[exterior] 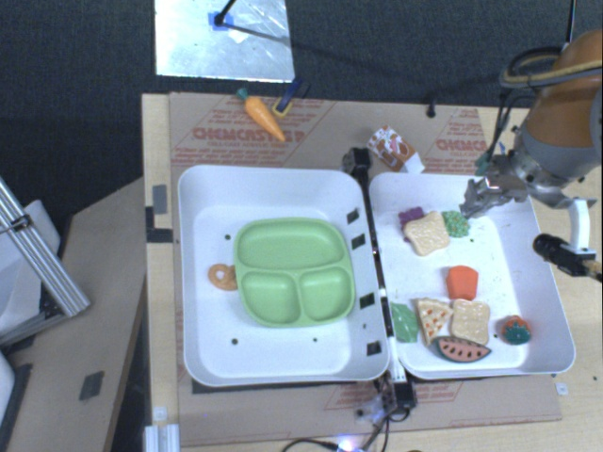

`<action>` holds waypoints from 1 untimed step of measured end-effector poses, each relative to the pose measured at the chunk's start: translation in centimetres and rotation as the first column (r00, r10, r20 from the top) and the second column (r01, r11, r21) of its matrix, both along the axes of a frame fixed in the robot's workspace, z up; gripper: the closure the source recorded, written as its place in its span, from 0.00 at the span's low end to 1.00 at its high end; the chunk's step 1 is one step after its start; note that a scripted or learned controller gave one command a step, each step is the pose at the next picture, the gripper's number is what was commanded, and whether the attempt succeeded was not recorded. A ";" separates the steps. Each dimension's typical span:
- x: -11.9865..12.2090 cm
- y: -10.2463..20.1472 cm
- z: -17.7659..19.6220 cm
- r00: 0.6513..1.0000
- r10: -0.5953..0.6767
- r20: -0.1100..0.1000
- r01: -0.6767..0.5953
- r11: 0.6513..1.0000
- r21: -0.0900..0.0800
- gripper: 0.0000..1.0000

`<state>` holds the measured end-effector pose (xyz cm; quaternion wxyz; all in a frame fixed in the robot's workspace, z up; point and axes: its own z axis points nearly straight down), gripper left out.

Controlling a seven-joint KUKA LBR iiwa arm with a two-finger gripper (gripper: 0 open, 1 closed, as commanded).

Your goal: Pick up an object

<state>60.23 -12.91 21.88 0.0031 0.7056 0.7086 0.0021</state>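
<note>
A: Where does the two-finger gripper point(474, 202) sit among the toys?

B: It hangs low over the far part of the right shallow white bin point(551, 295), its tip just beside the small green leafy toy piece point(456, 223). Whether the jaws are released or clenched I cannot tell; nothing shows between them.

A: And what lies nearest to it?

B: Touching that green piece on its left is the pale tan bread-shaped toy slice point(429, 234), and a small purple toy piece point(411, 217) peeks out at the slice's far left corner. Nearer the middle of the bin stands an orange-red block-shaped toy point(462, 282).

A: The front of that bin?

B: A cluster: a flat green toy piece point(404, 322) against the left wall, a pizza-like triangular toy slice point(432, 318) next to it, a second pale toast-shaped toy slice point(470, 320), a watermelon-wedge toy point(463, 350) by the front rim, and a small round red-and-teal toy point(514, 330) off to the right.

A: And the other bin?

B: The left shallow white bin point(203, 252) holds a light green three-compartment plastic plate point(293, 271) in its middle and a small tan pretzel-shaped toy point(222, 277) just beside the plate's left edge.

A: Outside the bins?

B: On the brown cardboard sheet point(325, 130) behind them lie an orange toy carrot point(262, 117) and a small red-and-white printed packet point(393, 148).
</note>
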 end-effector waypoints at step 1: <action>-0.7 5.4 -0.8 1.000 0.004 -0.006 -0.004 1.000 0.002 1.00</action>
